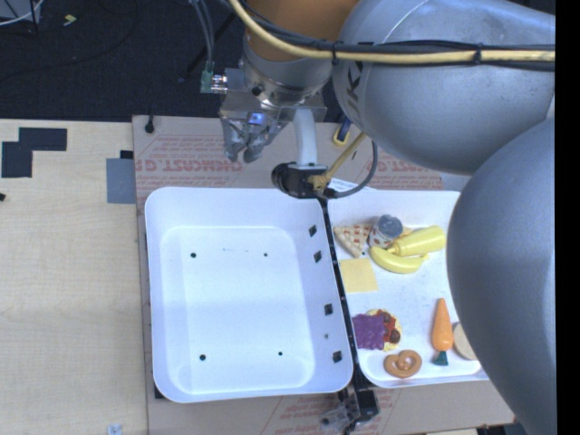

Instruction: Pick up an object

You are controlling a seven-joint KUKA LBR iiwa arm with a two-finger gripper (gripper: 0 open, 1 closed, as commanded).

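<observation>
Tool [246, 143] hangs above the far edge of the left bin [163, 243], over cardboard, well apart from every object; whether its fingers stand apart or together cannot be told. Candidate objects lie in the right bin [426, 374]: banana [408, 247], carrot [440, 326], cheese slice [358, 275], pizza slice [352, 236], pretzel [401, 363], grapes [370, 330]. Judgement: the carrot is the best pick, lying apart from its neighbours; approach vertically, closing across its narrow axis. Table [63, 288] is pale wood with dark patches; background is dark, with cables.
</observation>
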